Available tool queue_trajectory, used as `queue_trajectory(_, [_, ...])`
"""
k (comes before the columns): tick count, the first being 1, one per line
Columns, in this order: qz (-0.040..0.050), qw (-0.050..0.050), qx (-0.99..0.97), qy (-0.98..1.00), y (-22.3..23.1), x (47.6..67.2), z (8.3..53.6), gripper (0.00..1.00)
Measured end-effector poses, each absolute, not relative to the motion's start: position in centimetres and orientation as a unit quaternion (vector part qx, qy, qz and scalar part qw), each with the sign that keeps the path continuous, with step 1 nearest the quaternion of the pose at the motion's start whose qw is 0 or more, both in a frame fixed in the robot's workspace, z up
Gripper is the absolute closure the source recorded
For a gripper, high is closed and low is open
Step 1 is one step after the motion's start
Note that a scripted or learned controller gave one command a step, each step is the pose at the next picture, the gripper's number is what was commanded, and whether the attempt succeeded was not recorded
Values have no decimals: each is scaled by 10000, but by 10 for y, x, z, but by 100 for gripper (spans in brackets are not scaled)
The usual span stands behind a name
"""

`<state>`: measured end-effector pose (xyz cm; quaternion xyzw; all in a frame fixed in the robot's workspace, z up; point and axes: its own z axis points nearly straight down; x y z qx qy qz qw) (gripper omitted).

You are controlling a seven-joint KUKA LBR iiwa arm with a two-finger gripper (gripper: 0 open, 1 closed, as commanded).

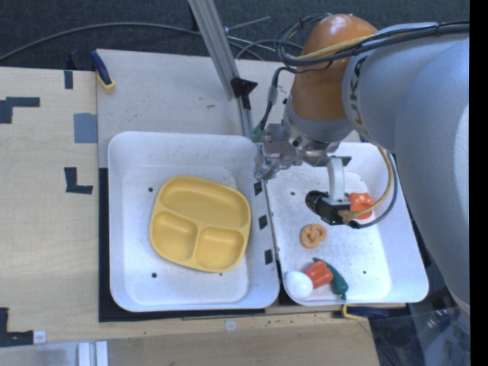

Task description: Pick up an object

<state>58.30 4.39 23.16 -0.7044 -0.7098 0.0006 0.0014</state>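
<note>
Camera view is showing a tan pretzel-shaped piece (313,235) lying roughly mid-way in the right bin (396,280), below and to the right of the gripper (264,166) and well apart from it. Gripper is hanging over the rims where the two bins are meeting, toward their far end. Can't tell whether it's spread or closed, as the wrist is covering it from above. Nothing is showing as gripped.

An orange item (361,203) is sitting farther right in the same bin, partly hidden by robot hardware, so its shape is reading as unclear. At the near end a white egg (299,284) is resting in the corner by the bin's left wall, w/ a red veg w/ green top (326,274) just beside it, prob touching.

Left bin (126,204) is holding a yellow 3-compartment tray (200,223), lying flat and skewed a bit vs. the bin walls. Grey arm (412,90) is spanning the upper right, cut off by the frame edge.
</note>
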Motion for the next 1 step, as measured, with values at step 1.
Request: queue_trajectory(1, [1,8,-7048,-7094,91,600,227,100])
